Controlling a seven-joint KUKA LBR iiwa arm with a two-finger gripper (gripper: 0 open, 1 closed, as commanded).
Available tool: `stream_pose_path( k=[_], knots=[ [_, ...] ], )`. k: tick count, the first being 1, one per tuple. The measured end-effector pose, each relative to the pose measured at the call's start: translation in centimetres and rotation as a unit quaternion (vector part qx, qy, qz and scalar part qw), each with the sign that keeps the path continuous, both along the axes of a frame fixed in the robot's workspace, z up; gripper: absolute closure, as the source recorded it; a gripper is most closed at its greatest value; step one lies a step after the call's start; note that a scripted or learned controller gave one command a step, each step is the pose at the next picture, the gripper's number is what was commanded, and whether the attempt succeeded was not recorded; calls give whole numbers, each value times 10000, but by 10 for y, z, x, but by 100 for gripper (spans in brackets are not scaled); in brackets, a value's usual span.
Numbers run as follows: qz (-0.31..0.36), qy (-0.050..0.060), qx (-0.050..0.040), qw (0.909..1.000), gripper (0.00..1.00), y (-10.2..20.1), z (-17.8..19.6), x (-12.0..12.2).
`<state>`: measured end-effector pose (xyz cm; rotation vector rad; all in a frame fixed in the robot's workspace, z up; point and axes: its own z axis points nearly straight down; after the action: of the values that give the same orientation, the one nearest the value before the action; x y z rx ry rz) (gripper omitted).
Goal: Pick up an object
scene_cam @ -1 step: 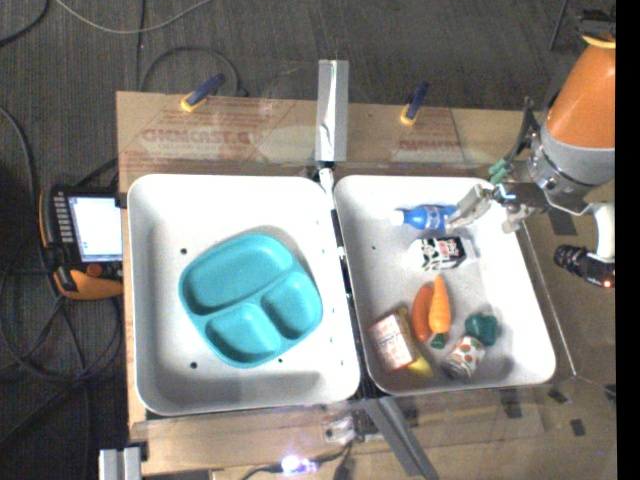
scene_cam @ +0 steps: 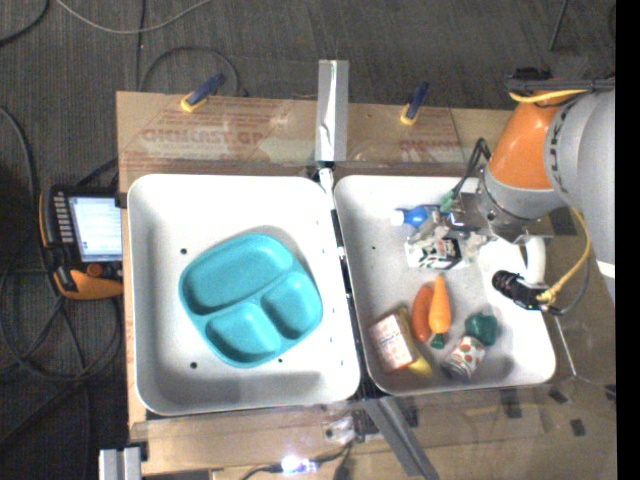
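Note:
My gripper (scene_cam: pixel 452 226) hangs low in the upper middle of the right bin (scene_cam: pixel 375 218). Directly under and in front of it lies a black-and-white toy (scene_cam: pixel 430 255); whether they touch I cannot say. A blue and white object (scene_cam: pixel 411 216) lies just left of the gripper. Further forward sit an orange carrot (scene_cam: pixel 439 308), a red-brown box (scene_cam: pixel 392 340), a yellow piece (scene_cam: pixel 421 367), a green item (scene_cam: pixel 484 326) and a small printed can (scene_cam: pixel 462 357).
The left bin (scene_cam: pixel 150 268) holds a teal divided plate (scene_cam: pixel 251 297). A black cable end (scene_cam: pixel 508 286) hangs by the right bin's right wall. The arm's orange band (scene_cam: pixel 525 143) rises over the bin's back right corner.

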<state>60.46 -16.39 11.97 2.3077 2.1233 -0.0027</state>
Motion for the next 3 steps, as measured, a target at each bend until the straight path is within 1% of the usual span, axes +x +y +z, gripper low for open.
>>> stream_pose_path(
  k=[1, 2, 3],
  knots=[
    [-58, -261, -27, 9996, 0, -4, -13, -26],
    [-52, -300, -22, 9995, 100, -4, -1, -23],
    [-710, 20, 14, 9975, 100, 55, 100, -13]
  ],
)
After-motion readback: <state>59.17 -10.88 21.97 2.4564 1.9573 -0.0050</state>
